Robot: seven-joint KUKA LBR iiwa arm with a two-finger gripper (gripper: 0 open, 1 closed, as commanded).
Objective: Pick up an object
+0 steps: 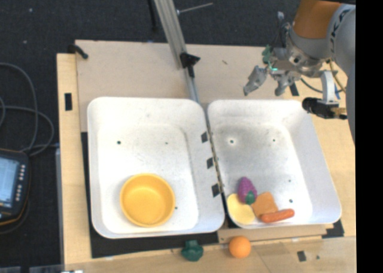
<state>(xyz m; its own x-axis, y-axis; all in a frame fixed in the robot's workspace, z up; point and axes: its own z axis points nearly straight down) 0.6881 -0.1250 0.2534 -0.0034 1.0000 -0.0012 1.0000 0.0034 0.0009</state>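
From above, the bench (125, 71) carries two shallow white bins side by side. The left bin (146, 122) holds a yellow bowl (148, 199) near its front edge, sitting upright. The right bin (269, 128) has its things crowded into the front corner: a purple piece (246, 188), a pale yellow piece (239, 211) just in front of it, an orange-brown piece (264, 203) beside those, and an orange-red carrot-like piece (277, 216) lying flat along the front wall, touching or nearly touching the brown one. Out on the bench in front of the bins lie a small orange ball (239, 246) and, near it to the left, a dark green object (192, 251). The arm (323, 2) comes in at the upper right, with the gripper (267, 82) poised over the bare bench just behind the right bin's back rim, well apart from the cluster of pieces. Its jaws stand apart, with nothing between them. A slanted metal post (170, 20) rises behind the seam between the bins.
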